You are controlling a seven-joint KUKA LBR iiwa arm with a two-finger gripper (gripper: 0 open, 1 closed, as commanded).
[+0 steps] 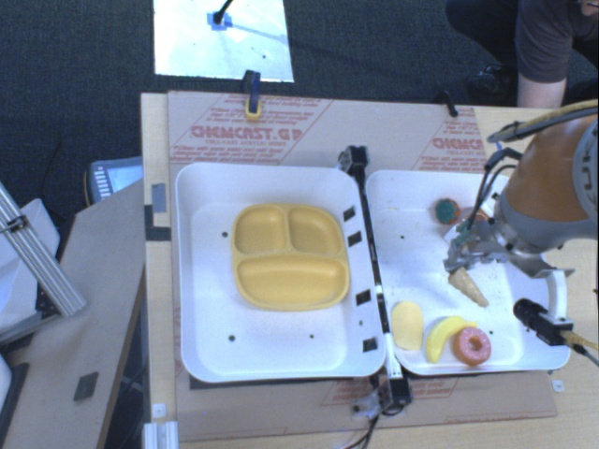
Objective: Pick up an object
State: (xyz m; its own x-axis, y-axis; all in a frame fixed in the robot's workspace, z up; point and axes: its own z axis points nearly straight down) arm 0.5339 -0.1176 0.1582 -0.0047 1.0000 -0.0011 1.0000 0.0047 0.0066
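From the camera above the bench, the gripper (465,253) hangs low over the right-hand bin (412,199), the grey arm with its orange band (552,171) coming in behind it, and I cannot tell from here whether it is open or closed, since the metal parts bunch together against the white plastic. Just below its tip lies a pale tan cone (469,287), matte and tapering like a toy ice-cream cone, lying on its side with the point towards the bin's near edge; that looks to me like the piece being gone for, and it appears to lie loose in the bin rather than held. Up and a little to the side of the gripper sits a small round thing in green and red (446,211), dull and knobbly. Further below, towards the near rim, a pale yellow oval slab (407,325) lies flat, a glossy yellow banana (444,336) curves beside it, and a pink-iced doughnut (472,345) touches the banana's end. Well off to the far side from the gripper, across the dark divider, the left-hand bin (201,279) bears a smooth yellow compartment plate (285,255), sitting flat. Being scattered singly, the toys leave room to reach each one.
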